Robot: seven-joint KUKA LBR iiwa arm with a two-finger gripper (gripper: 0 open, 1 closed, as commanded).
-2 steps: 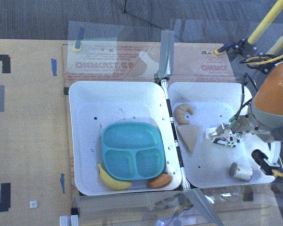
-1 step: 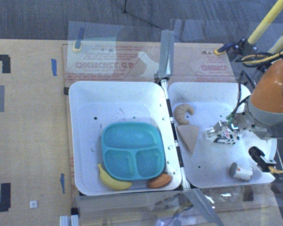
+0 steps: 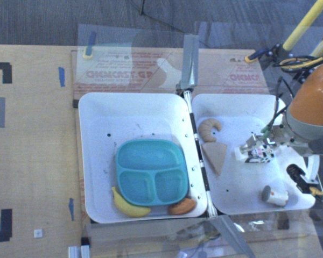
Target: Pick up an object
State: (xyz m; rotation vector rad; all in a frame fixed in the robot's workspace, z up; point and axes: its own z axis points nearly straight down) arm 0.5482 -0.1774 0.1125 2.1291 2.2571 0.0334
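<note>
My gripper [image 3: 254,151] hangs low over the middle of the right bin [image 3: 232,107], with the arm's orange band at the right edge. A brown croissant [image 3: 209,128] lies at this bin's upper left. Just below it a tan wedge [image 3: 215,156] rests against the left wall, a short way left of the gripper. A small grey and white cup [image 3: 274,195] lies on its side near the front right corner, below the gripper. Nothing shows clearly as held.
The left bin [image 3: 97,138] holds a teal divided plate [image 3: 151,172], with a yellow banana [image 3: 128,206] and an orange carrot-like piece [image 3: 182,206] along its front edge. A metal divider [image 3: 189,69] stands behind the bins. Wooden bench surrounds them.
</note>
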